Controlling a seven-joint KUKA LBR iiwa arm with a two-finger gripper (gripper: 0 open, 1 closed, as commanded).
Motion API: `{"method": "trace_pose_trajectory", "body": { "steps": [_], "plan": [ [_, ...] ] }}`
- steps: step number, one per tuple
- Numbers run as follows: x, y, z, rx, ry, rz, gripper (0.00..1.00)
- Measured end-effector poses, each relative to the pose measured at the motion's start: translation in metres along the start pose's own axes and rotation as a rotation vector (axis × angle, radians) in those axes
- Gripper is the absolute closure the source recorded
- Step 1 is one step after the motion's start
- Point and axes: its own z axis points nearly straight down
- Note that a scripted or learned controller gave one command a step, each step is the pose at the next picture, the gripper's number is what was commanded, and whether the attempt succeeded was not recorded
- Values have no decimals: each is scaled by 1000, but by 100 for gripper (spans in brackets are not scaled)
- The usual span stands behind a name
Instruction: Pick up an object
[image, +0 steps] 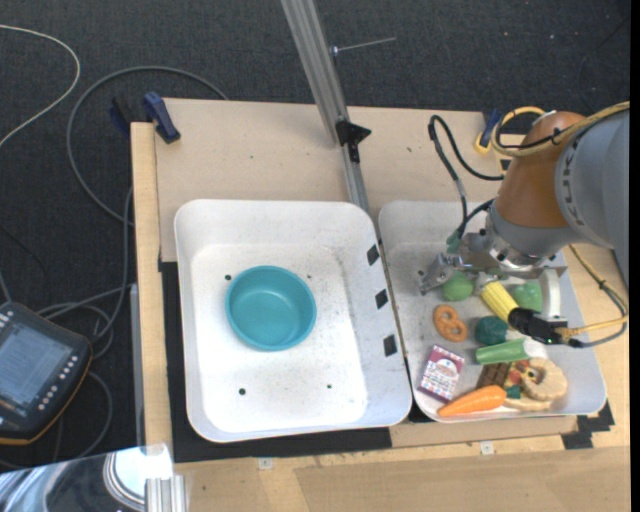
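From above the bench: my arm (560, 190) reaches in from the right over the right bin (400, 225), and my claw (452, 272) hangs low at the bin's far end, just over a green ball (458, 288). Whether the claw is spread or closed I cannot tell from this angle, and it may be touching the ball. Below it lie a corn cob (498, 299), a pretzel (450, 322), a teal lump (490, 330), a green pod (500, 351), a pink card (441, 373) and a carrot (473, 401), packed close together. In the left bin (200, 230), a blue bowl (271, 307) sits alone, upright, near its middle.
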Motion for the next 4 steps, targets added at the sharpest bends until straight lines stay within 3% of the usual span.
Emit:
{"method": "trace_pose_trajectory", "body": {
  "steps": [1, 2, 4],
  "plan": [
    [1, 2, -15, -5, 2, 1, 100],
    [-3, -3, -63, -26, -9, 1, 100],
    [-5, -11, -163, -27, -8, -2, 100]
  ]
}}
